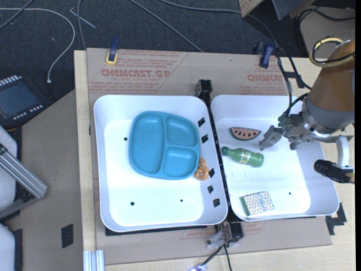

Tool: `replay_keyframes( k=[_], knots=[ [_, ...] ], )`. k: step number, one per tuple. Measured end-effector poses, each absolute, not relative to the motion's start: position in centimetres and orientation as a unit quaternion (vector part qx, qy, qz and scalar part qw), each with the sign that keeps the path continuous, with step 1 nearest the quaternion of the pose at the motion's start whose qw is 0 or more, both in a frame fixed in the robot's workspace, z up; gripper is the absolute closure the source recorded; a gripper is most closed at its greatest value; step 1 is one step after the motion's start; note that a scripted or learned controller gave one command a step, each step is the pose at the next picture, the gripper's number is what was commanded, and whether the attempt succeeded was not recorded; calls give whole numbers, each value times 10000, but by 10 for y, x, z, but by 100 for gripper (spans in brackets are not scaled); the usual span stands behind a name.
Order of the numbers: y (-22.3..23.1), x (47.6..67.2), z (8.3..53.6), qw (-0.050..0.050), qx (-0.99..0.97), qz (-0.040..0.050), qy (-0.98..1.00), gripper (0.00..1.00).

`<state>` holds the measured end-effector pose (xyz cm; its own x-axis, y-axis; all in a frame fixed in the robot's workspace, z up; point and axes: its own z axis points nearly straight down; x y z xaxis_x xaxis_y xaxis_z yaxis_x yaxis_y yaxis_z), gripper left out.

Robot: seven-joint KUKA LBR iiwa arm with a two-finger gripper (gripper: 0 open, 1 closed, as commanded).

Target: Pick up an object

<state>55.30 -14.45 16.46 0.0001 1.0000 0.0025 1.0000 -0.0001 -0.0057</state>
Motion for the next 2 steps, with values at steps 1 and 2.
replay_keyframes(
  k=[1,2],
  knots=[
    [-141,550,122,29,-7071,9,-7071,0],
    [-141,551,135,5,-7073,-6,-7069,100]
  ],
)
